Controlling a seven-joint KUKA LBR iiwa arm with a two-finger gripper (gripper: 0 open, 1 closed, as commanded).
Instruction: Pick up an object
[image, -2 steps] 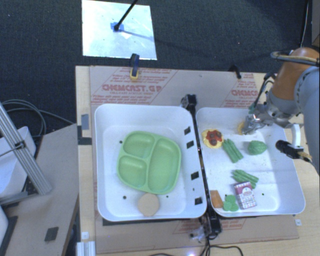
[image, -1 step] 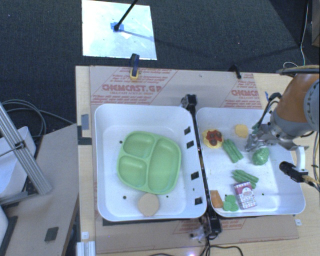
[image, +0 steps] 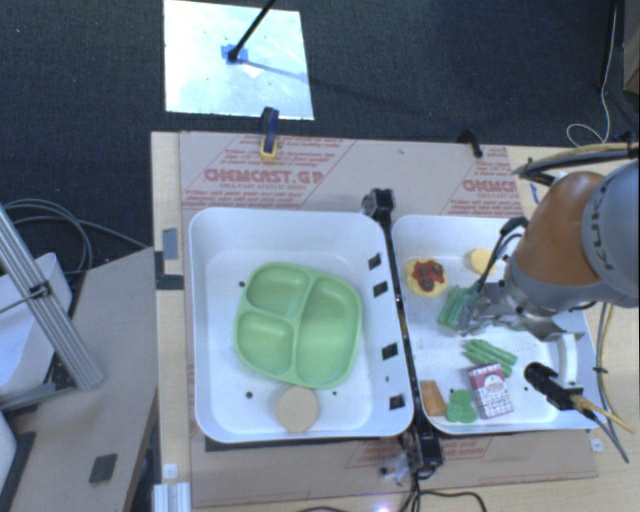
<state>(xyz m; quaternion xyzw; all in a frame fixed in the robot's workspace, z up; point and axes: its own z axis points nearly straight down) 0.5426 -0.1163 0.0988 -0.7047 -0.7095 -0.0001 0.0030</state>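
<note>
hovering gripper (image: 478, 312) over green item (image: 452, 306) in right bin (image: 560, 415). can't tell grip state. could snag neighbouring green beans (image: 490, 352), tightly cluttered.

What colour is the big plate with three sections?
Light green, seen in the camera view.

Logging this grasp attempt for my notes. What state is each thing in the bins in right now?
Green divided plate: flat in the left bin, compartments bare.
Tan disc: flat, beside the plate's near edge.
Pizza toy: flat, right bin.
Green beans: lying loose.
Red box: lying flat.
Gripper: lowered over a green item.
</note>
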